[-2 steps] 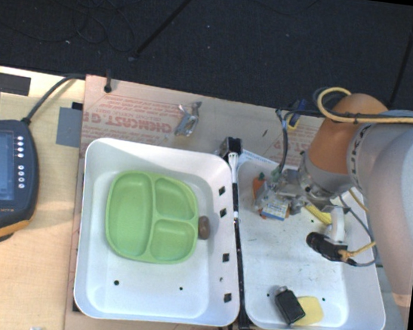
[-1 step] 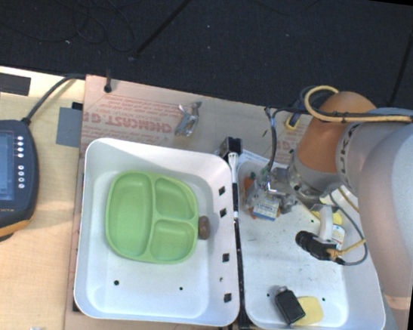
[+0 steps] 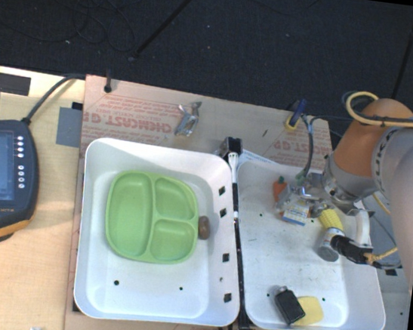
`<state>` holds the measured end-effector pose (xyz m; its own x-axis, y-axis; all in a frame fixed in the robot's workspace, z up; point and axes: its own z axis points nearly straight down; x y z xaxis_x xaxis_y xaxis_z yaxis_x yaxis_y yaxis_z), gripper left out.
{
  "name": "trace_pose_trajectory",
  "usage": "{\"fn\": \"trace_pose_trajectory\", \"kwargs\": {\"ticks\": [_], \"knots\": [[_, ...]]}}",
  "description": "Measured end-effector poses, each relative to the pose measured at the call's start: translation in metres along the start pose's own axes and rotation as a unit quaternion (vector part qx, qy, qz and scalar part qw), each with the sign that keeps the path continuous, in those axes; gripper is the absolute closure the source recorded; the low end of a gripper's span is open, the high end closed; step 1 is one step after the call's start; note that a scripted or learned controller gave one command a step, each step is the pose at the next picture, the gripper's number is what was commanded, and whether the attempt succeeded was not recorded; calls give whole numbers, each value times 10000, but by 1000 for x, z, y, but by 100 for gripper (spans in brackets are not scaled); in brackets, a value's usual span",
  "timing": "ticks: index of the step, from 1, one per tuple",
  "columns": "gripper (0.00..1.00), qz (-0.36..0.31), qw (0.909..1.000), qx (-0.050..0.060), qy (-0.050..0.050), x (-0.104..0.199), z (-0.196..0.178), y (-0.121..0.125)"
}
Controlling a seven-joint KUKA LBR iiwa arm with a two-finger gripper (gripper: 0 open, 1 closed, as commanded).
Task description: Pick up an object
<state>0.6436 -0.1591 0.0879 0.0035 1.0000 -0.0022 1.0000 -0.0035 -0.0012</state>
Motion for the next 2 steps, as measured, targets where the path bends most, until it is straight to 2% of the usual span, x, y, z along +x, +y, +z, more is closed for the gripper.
{"fn": "trace_pose_trajectory", "kwargs": {"ticks": [1,2], "knots": [[0,-19,10000,-1,12,-13,0,1],[0,-35,10000,-3,13,41,0,1]]}}
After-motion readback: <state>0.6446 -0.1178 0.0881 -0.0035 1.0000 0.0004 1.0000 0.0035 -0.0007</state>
